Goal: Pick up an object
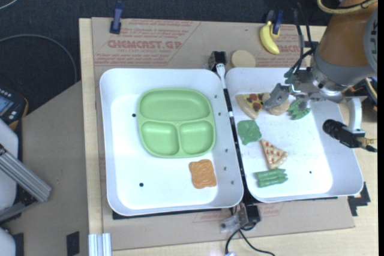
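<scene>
The pickup looks unfinished: the gripper [281,99] is low at the right bin's [336,186] far end by a pizza slice [252,103], and whether its jaws are parted or grip anything I cannot tell.

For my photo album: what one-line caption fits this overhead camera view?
Grey-and-orange robot arm reaching into the right white bin of toy food, beside a green divided plastic plate in the left bin.

— What lies in the right bin [345,186]?
— A pizza slice [252,102] at its upper left, a flat green leaf [248,130] below it, a second pizza slice [273,154] (checkered topping) nearer the middle, green beans [271,177] toward the front.
— And the left bin [117,147]?
— A green divided plate [176,122], with a brown waffle-like piece [203,174] lying flat just below it.
</scene>
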`<state>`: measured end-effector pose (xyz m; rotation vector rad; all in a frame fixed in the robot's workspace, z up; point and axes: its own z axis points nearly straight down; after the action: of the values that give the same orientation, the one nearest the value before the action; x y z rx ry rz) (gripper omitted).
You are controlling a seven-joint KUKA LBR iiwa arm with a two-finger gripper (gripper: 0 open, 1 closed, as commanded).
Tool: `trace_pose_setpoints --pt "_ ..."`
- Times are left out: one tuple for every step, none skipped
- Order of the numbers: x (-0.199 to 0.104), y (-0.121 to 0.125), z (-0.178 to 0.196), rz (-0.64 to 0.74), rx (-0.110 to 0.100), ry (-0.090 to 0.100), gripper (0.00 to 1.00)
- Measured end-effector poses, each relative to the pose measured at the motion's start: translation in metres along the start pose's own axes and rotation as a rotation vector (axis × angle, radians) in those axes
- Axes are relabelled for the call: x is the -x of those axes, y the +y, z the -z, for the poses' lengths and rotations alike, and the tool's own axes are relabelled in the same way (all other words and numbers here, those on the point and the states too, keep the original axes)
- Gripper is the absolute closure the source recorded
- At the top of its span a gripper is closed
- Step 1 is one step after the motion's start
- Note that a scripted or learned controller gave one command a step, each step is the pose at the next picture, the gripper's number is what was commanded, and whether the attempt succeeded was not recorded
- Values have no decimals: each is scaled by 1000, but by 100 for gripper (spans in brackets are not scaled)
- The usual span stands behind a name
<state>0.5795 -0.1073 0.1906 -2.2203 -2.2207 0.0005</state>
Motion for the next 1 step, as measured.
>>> trace_pose_setpoints --pt "-41 -53 54 4 1 2 0"
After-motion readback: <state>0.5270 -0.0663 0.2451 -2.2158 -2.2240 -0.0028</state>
